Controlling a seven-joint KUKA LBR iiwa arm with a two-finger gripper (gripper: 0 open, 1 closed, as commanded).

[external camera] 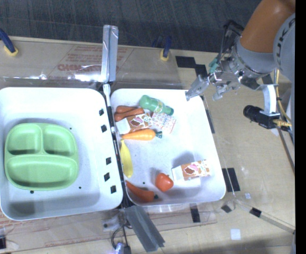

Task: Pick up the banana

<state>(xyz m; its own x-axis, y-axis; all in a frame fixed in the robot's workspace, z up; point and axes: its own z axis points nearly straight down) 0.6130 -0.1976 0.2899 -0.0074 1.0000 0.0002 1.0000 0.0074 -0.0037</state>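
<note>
The left bin (15, 194) holds a green divided tray (41, 155). In the right bin (208, 157), the banana (126, 161) lies against the left wall, long axis running along that wall. The gripper (206, 84) hangs over the bin's far right corner, diagonally across from the banana; whether it is apart or together, I cannot tell.

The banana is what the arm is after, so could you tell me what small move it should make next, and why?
Probably swing the gripper left and toward the near side, over the banana. The gripper hangs at the right bin's far right corner, while the banana lies along that bin's left wall, below the carrot.
</note>
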